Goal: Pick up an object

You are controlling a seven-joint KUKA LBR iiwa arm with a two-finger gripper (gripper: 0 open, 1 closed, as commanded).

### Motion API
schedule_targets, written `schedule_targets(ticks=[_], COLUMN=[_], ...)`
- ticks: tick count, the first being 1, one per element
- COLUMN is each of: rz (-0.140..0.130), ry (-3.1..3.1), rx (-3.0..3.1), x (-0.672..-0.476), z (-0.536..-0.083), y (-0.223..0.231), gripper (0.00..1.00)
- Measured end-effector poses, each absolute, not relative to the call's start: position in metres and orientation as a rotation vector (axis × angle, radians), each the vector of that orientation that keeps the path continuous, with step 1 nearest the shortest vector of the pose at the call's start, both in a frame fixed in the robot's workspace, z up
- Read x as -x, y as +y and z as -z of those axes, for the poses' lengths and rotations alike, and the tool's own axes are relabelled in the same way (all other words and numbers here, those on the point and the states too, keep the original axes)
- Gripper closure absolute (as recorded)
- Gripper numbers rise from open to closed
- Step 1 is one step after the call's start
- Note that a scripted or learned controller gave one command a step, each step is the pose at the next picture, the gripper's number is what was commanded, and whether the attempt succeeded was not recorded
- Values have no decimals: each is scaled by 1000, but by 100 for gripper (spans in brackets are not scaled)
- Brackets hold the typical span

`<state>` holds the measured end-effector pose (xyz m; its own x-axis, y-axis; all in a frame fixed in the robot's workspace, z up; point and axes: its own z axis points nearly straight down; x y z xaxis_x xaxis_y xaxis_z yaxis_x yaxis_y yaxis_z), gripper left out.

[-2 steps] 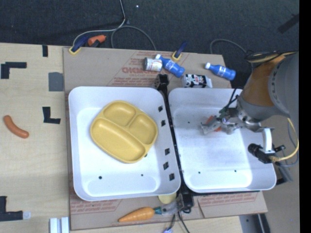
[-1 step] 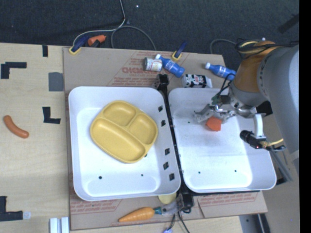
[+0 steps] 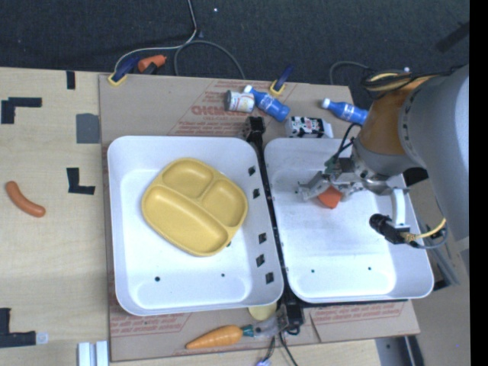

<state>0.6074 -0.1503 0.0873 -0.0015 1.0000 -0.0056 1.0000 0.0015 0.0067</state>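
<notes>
You are looking down on two shallow white bins set side by side on a cardboard sheet on the counter (image 3: 46,151). The left bin (image 3: 126,204) holds a yellow divided plate (image 3: 194,205), lying tilted toward the bin's upper half. The right bin (image 3: 343,273) holds a small orange-red object (image 3: 329,198) near its upper middle, just below the hand (image 3: 314,189).

The grey arm (image 3: 438,128) comes in from the right, its orange band (image 3: 381,120) sitting over the right bin's upper right corner. The hand reaches leftward over the bin floor, and the orange-red object lies touching or just under its metal parts (you cannot tell which from this angle). You cannot tell whether the hand is released or clenched, nor whether the object sits between its fingers; the tips blur into the white floor.

Outside the bins, above their top edges, you can see a small white bottle (image 3: 241,100) lying beside a blue bottle (image 3: 271,105), a black-and-white box (image 3: 309,127), and another blue bottle (image 3: 347,111) near the arm. A clamp with an orange handle (image 3: 145,64) grips the cardboard's upper left corner. On the counter far to the left lies a toy sausage (image 3: 24,199). Below the left bin, a toy carrot (image 3: 216,337) rests on the cardboard near the front edge.
</notes>
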Motion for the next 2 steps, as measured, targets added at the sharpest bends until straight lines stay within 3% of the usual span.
schedule_targets(ticks=[1,2], rz=[-1,-5], ry=[2217,2225], rx=[-2214,-2215], x=[-608,-636], z=[-97,-158], y=[-151,-109], gripper=[100,100])
